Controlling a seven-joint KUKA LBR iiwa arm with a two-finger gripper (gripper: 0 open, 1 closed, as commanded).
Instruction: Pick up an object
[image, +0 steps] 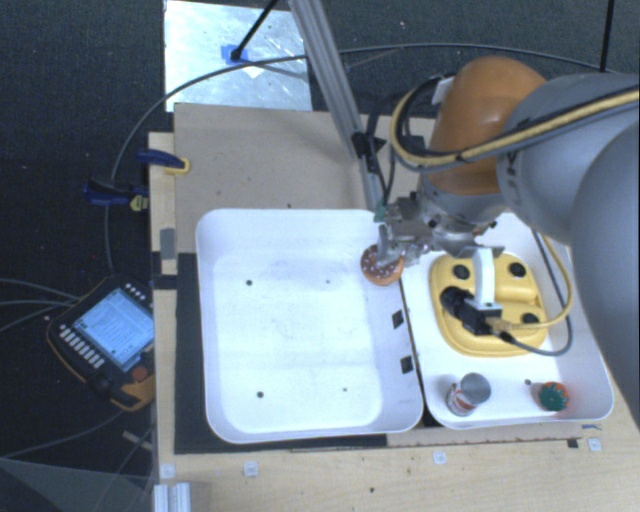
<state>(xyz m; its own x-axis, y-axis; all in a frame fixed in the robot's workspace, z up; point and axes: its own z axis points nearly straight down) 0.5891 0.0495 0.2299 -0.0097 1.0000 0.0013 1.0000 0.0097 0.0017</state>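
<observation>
Camera view shows the gripper (388, 252) low over the inner edge of the left bin (290, 330), with a small round brown-and-orange object (380, 267) right at its tip. The object appears pinched between the fingers, which seem closed down to its width, though the wrist hides much of the contact. It hangs near the rim, probably mid-transfer between bins. The right bin (590, 400) bears a yellow toy (490, 300), a small grey cup (468, 392) and a green ball (552, 396).
</observation>
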